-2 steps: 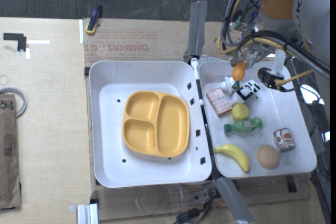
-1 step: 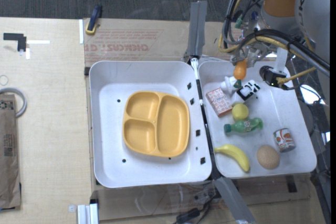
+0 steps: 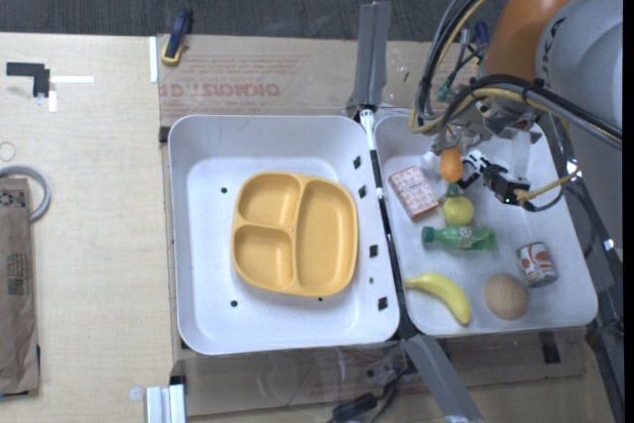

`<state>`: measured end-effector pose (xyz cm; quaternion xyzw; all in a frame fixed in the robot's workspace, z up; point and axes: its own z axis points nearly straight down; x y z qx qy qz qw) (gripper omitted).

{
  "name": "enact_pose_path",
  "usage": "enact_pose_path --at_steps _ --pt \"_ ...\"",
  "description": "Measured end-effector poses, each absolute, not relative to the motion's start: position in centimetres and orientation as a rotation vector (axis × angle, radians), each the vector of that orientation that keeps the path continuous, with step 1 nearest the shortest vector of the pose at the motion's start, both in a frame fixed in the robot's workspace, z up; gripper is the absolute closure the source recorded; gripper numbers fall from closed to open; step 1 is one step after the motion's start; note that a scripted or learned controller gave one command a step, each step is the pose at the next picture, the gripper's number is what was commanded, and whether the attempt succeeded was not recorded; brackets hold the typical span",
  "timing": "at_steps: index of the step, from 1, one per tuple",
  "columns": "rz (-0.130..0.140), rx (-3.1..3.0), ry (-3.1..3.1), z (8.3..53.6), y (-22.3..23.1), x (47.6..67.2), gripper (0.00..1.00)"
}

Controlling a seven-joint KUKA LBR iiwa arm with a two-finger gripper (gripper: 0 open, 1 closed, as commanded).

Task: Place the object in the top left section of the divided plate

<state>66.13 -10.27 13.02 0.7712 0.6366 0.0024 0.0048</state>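
Observation:
A yellow divided plate (image 3: pixel 295 235) lies in the left bin (image 3: pixel 198 163). Its top left section (image 3: pixel 267 200) has nothing in it. My gripper (image 3: pixel 458 154) hangs low over the back left part of the right bin (image 3: pixel 575 302), right at a small orange object (image 3: pixel 451 164). Cables and the wrist hide the top of that object. A yellow lemon (image 3: pixel 458 210) sits just in front of it.
In the right bin also lie a red and white box (image 3: pixel 413 191), a green bottle (image 3: pixel 459 237) on its side, a banana (image 3: pixel 441 295), a tan round object (image 3: pixel 506 296) and a small can (image 3: pixel 536 264). A metal divider (image 3: pixel 372 64) runs between the bins.

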Motion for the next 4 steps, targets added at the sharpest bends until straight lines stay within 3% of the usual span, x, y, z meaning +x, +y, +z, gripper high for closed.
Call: enact_pose_path --at_steps 1,2,3,4 --pt "-0.001 2.396 2.03 22.7 -2.8 65.9 1.0" --pt "-0.006 2.437 1.985 22.7 5.3 64.1 1.0" --pt "-0.007 2.377 2.055 22.5 15.6 59.5 1.0" --pt "-0.009 2.457 1.958 18.1 14.7 57.2 1.0"
